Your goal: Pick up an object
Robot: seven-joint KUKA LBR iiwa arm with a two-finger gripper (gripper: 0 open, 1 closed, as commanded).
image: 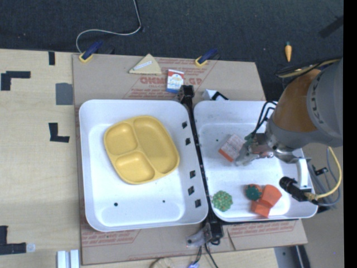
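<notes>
Red lettering runs across the cardboard sheet [234, 76] under my bins (too blurred for me to read).

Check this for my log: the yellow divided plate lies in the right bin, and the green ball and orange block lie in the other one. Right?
Not quite. The camera view shows the yellow divided plate in the left bin, not the right. The green ball and orange block do lie in the other one, the right bin.
</notes>
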